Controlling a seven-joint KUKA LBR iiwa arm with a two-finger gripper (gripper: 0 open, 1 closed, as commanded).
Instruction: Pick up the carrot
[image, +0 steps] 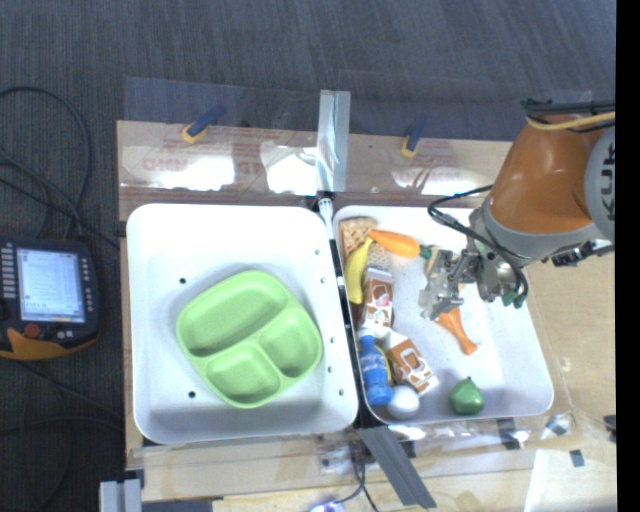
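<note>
My metal two-finger pincer (441, 297) hangs over right shallow white bin (520, 350), tips pointing down. Small orange carrot (459, 329) lies on bin floor just below-right of my tips, its upper end at or under them; contact unclear. Spread or pressed together: cannot tell. Second orange tapered piece (396, 243) sits near bin's top edge, beside yellow banana (354, 268). Green round fruit (466, 397) near bottom edge. Green three-compartment plastic plate (250, 337) in left white bin (160, 240).
</note>
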